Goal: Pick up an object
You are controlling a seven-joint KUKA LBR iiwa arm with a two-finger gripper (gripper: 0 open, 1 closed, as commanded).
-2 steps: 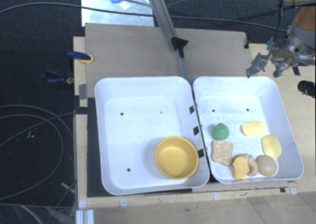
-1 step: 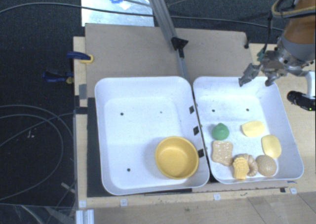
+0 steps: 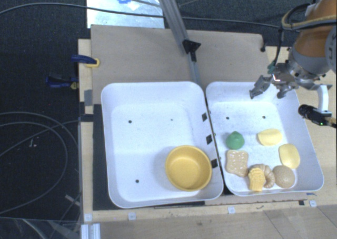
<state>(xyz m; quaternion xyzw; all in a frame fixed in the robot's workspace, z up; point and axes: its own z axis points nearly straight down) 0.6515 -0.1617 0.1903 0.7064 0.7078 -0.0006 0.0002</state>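
yellow bowl (image 3: 188, 167) by left bin's (image 3: 121, 101) front edge; pincer (image 3: 270, 87) apart, nothing held, over right bin's (image 3: 231, 101) bare back.

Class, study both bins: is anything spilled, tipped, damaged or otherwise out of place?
Nothing stands out. The yellow bowl sits upright in the left bin. The green ball and pale toy foods lie crowded at the right bin's near end, none over the rim. The claw hovers above its far end.
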